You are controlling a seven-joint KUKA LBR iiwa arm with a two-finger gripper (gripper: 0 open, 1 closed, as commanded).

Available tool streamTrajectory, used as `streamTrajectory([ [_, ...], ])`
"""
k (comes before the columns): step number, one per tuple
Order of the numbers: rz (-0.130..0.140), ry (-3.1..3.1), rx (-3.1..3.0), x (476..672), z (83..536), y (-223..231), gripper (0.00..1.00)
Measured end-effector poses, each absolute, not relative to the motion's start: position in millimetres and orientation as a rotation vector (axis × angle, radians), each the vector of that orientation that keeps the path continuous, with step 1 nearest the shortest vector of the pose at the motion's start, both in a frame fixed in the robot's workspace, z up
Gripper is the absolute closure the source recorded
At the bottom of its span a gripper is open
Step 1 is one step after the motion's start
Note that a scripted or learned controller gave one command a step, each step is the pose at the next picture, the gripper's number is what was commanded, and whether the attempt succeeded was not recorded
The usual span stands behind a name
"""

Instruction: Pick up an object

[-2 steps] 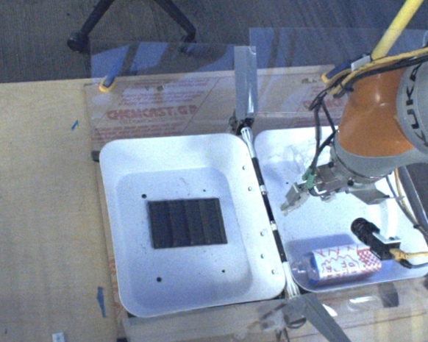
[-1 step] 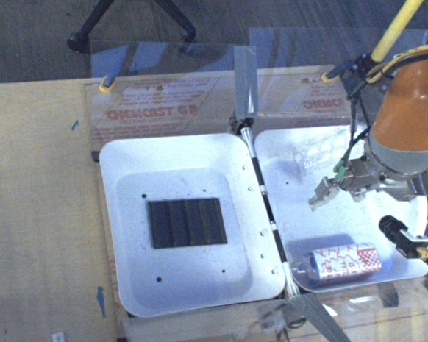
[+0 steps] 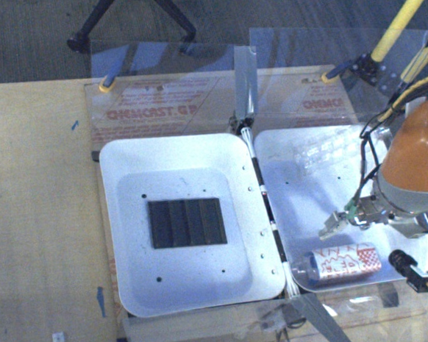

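My wooden bench (image 3: 40,217) bears two shallow white bins side by side, touching along their inner rims: the left bin (image 3: 125,166) and the right bin (image 3: 286,146). Clear plastic sheets with red lettering (image 3: 150,109) stand behind the bins.

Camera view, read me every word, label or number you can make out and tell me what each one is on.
"CHEMCAST GP", red print seen reversed, on the left clear sheet behind the bins.
Same red print on the right clear sheet: partly cut off, unreadable.
Red marks on the white bottle: too blurred to read.
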State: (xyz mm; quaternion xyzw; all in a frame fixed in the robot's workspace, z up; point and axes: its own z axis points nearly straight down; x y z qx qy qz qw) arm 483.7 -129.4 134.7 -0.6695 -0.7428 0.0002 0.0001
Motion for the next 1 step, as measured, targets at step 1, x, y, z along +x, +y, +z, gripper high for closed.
streamTrajectory([
  [1, -0.001, -2.333, -2.107, 484.2, 144.2, -130.0, 1.00],
])
